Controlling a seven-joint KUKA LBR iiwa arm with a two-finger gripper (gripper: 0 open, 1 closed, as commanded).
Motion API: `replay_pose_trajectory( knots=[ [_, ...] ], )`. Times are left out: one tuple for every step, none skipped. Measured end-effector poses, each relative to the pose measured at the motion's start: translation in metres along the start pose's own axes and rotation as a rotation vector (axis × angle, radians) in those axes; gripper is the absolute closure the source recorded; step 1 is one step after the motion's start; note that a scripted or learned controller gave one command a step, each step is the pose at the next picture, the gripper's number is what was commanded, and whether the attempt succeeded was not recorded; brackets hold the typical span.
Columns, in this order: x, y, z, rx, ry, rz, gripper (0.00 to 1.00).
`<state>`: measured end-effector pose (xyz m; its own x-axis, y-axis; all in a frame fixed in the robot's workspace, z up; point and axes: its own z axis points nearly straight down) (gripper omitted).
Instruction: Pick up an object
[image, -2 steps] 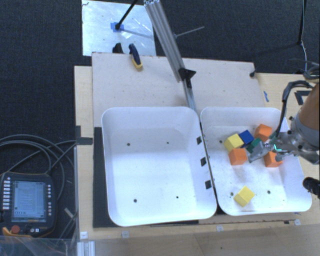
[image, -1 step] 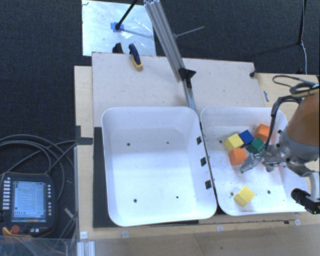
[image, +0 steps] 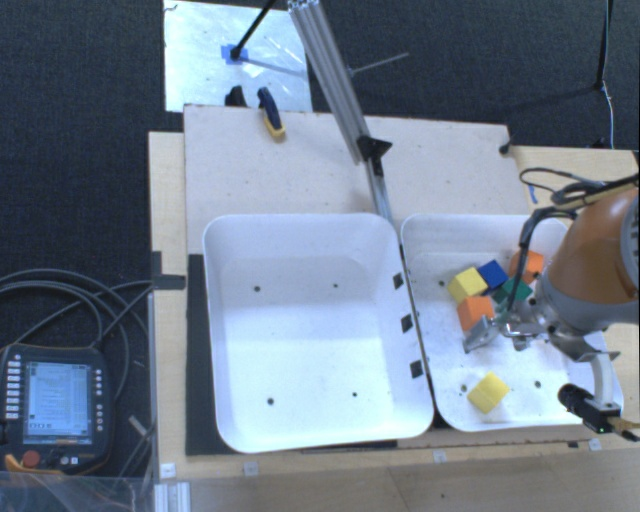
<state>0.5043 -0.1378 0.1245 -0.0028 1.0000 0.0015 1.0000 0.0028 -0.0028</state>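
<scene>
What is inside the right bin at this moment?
The right bin holds a cluster of blocks: yellow, blue, orange, green, another orange one. A yellow block lies apart, nearer the front. The arm covers the bin's right part.

Blocks (image: 477, 300) in right bin (image: 430, 250) — clustered, one apart.

Two white bins, the left one (image: 300, 330) at centre and the right one (image: 450, 400) beside it, are looking like smooth, slightly glossy plastic. The bench (image: 440, 165) beneath them is showing a pale, matt, board-like surface. A ribbed metal bar (image: 330, 70) is slanting down from the top centre, catching light. The small blocks (image: 480, 290) at right are appearing smooth and matt. The arm's orange band (image: 600, 260) is shining softly. Dark carpet (image: 70, 150) at left is looking rough.
</scene>
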Motion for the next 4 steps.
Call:
replay_pose_trajectory(
  knots=[
    [0.000,0.000,0.019,-0.002,-0.001,0.001,0.00],
    [-0.001,0.001,0.008,-0.006,-0.002,-0.001,1.00],
    [0.002,0.002,-0.036,-0.009,-0.003,-0.002,1.00],
    [0.002,0.004,-0.090,-0.011,-0.004,-0.003,1.00]
  ],
)
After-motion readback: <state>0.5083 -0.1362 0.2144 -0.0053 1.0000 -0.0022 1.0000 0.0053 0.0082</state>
